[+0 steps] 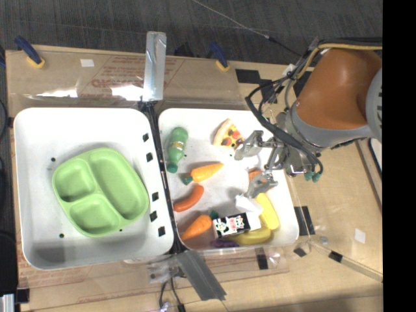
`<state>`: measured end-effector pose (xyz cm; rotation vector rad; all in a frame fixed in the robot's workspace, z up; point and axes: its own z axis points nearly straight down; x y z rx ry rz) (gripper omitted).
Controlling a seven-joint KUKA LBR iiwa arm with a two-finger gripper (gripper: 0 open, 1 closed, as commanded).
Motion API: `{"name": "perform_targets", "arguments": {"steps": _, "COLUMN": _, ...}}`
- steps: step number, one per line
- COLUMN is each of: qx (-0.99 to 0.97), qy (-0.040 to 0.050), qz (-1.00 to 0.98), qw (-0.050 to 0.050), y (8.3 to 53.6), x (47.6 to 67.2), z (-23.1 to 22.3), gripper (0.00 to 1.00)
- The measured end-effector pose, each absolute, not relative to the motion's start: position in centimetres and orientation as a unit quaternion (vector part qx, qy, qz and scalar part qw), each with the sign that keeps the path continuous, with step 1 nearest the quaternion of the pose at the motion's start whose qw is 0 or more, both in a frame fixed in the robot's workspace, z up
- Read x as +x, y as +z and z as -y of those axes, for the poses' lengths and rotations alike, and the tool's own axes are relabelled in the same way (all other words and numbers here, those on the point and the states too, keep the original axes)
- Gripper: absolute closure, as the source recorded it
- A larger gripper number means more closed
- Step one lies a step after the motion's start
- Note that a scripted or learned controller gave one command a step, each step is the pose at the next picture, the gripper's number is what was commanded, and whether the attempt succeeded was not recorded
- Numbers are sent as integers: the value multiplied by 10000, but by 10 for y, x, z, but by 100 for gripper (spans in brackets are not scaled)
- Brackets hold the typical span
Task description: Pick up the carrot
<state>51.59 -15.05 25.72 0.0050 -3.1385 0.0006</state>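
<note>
The left bin [29,174] carries a green divided plate [99,191]. The right bin [195,119] holds the toys. The arm [335,90] reaches in from the right, its gripper [255,164] low over the bin's right side, fingers [247,145] spread apart with nothing between them. A banana [263,223] lies along the near right corner, a green bottle [175,148] by the left wall. The carrot [207,171] lies mid-bin (leafy end leftward), left of the gripper and apart from it. A pizza slice [227,134] sits near the far wall.
</note>
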Motion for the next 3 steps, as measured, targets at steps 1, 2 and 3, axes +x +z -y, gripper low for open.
{"name": "perform_targets", "arguments": {"steps": 1, "qx": 977, "qy": -3, "qz": 9952, "qw": -8, "y": 92, "x": 539, "z": 112, "gripper": 0}}
{"name": "perform_targets", "arguments": {"steps": 2, "qx": 2576, "qy": 3, "qz": 9662, "qw": -20, "y": 93, "x": 560, "z": 112, "gripper": 0}}
{"name": "perform_targets", "arguments": {"steps": 3, "qx": 2617, "qy": 5, "qz": 9651, "qw": -34, "y": 104, "x": 562, "z": 109, "gripper": 100}}
